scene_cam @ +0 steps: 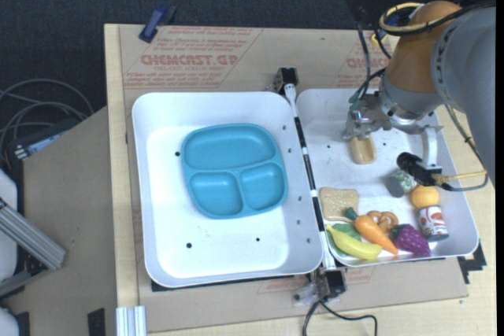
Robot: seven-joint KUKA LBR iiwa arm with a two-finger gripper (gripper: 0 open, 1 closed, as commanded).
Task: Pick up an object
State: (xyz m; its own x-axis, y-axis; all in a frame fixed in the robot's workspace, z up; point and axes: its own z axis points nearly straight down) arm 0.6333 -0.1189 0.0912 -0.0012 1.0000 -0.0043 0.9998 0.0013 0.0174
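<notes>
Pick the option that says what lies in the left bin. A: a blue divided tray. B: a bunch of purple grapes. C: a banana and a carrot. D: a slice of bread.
A: the blue divided tray lies alone in the left bin, while the banana, carrot, bread slice and grapes all sit in the right bin.

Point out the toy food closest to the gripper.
The tan piece, right beneath the gripper. The other foods lie clustered at the right bin's near end.
</notes>
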